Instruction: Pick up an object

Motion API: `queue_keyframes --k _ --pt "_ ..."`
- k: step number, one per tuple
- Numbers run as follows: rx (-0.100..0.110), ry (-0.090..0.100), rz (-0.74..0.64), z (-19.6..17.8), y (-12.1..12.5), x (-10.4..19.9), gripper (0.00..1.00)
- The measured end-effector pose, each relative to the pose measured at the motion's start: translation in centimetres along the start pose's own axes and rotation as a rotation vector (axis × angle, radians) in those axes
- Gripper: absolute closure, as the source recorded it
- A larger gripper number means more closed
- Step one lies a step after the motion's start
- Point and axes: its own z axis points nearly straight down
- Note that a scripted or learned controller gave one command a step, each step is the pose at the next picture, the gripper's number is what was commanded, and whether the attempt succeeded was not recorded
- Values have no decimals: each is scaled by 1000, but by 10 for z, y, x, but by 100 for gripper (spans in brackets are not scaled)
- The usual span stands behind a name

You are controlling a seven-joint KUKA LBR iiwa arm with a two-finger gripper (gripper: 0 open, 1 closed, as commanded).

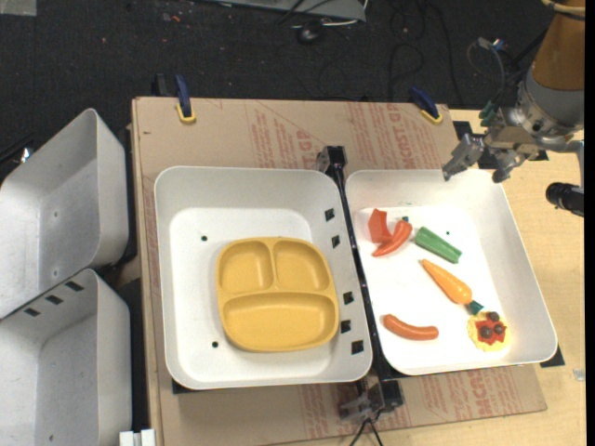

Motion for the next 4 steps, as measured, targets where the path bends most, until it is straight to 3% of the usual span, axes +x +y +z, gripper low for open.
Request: queue_keyframes --k 1,4 --pt "-14 -3 -3 -9 2 1 0" --pt "-10 -2 -1 170 -3 -4 0"
